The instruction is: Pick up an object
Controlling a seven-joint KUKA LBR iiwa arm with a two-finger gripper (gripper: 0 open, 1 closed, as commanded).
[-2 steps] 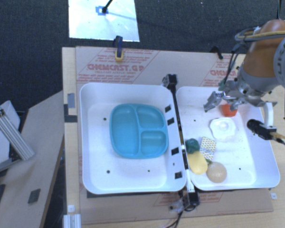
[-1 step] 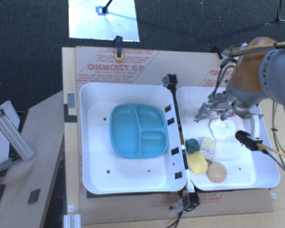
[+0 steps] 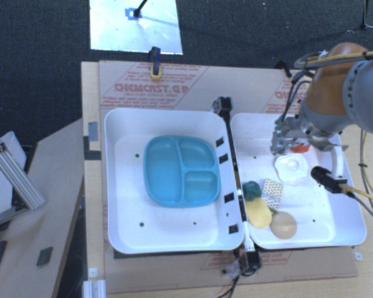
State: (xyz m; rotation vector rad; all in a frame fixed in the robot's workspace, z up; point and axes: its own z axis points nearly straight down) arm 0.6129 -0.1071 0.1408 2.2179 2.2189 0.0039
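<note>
Grey arm's gripper (image 3: 285,143) over right bin (image 3: 348,228), grip state unclear; blue divided tray (image 3: 180,171) in left bin (image 3: 121,216)

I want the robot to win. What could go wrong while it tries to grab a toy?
1. The hand sits near the right bin's far wall, beside a white round piece and something red; it might nudge them instead of grabbing.
2. The yellow toy, tan ball, green piece and checkered piece are crowded together, so a grab there could catch two or slip.
</note>
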